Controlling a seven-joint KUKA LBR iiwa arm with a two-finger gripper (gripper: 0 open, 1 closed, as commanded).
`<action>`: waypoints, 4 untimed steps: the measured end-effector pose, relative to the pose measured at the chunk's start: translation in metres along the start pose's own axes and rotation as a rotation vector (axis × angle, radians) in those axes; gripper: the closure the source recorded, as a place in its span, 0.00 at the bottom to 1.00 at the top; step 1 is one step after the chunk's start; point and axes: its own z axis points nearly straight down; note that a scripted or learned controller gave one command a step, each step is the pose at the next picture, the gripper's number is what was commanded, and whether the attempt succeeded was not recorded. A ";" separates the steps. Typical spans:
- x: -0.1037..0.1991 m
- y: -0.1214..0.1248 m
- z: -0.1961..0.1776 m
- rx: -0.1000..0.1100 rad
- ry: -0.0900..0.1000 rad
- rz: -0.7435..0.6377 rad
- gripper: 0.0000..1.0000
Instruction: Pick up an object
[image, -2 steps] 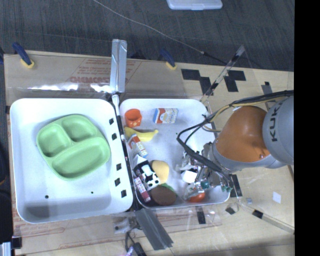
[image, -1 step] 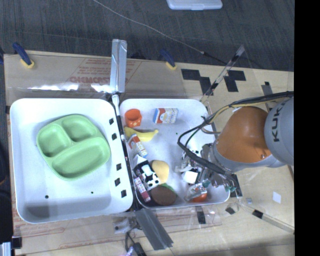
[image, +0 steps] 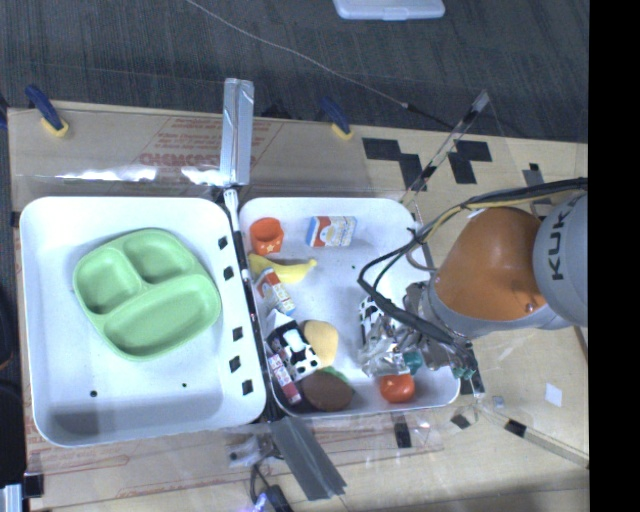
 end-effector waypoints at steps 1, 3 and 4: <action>-0.030 0.061 0.012 -0.002 0.007 0.336 1.00; -0.089 0.058 -0.119 0.002 -0.004 -0.007 1.00; -0.148 0.059 -0.175 0.000 0.001 0.095 1.00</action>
